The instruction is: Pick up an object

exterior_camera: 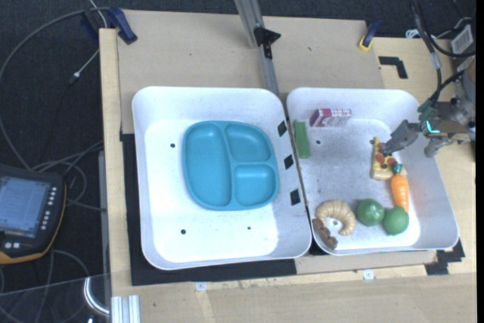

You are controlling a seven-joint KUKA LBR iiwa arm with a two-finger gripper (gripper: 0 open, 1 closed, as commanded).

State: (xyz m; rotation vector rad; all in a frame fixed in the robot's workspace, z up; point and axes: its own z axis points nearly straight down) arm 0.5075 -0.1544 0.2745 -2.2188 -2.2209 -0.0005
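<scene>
Croissant [336, 218], two limes [383, 216] and a carrot [400, 190] are seen along the near side of the right bin [342, 170], with a yellow toy [380, 161] just above the carrot. Over that toy the gripper [402, 140] is seen; how far it is open cannot be told. A blue tray [228, 164] is seen in the left bin [162, 208].

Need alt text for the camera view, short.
The tool hovers over the right bin, above a yellow toy beside a carrot, two green items and a croissant. The left bin holds a blue divided plate.
</scene>
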